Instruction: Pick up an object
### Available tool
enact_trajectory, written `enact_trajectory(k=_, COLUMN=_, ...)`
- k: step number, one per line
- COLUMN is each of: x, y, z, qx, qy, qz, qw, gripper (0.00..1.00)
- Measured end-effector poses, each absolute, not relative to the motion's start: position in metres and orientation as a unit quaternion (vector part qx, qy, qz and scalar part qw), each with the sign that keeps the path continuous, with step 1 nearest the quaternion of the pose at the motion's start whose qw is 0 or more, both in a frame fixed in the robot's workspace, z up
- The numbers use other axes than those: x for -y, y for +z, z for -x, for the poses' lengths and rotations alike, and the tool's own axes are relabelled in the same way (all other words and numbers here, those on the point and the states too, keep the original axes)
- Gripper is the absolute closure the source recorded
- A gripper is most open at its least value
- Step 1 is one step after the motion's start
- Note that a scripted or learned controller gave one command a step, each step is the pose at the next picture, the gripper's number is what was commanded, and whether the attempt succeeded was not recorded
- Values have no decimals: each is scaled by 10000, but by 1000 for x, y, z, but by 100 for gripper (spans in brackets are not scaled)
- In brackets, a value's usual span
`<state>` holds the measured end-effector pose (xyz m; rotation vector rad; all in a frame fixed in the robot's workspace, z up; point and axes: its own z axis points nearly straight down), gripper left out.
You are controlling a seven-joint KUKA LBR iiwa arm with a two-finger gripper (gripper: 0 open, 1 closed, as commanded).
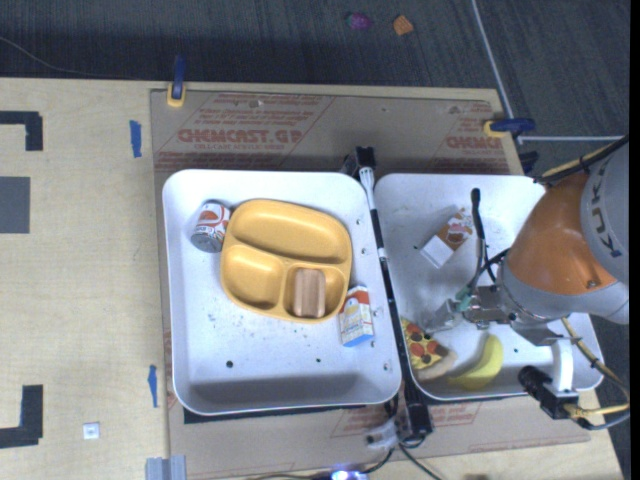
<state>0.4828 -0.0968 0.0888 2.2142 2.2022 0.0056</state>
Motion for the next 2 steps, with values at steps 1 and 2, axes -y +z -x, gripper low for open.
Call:
enact_trajectory(k=1, x=97, y=89, z=-483, qx=-7053, qy=21, qz=-7088, qw=91, gripper=0)
enact_trajectory(k=2, x=97, y=89, z=-483, qx=-7055, qy=24, qz=-7087, qw=88, gripper=0)
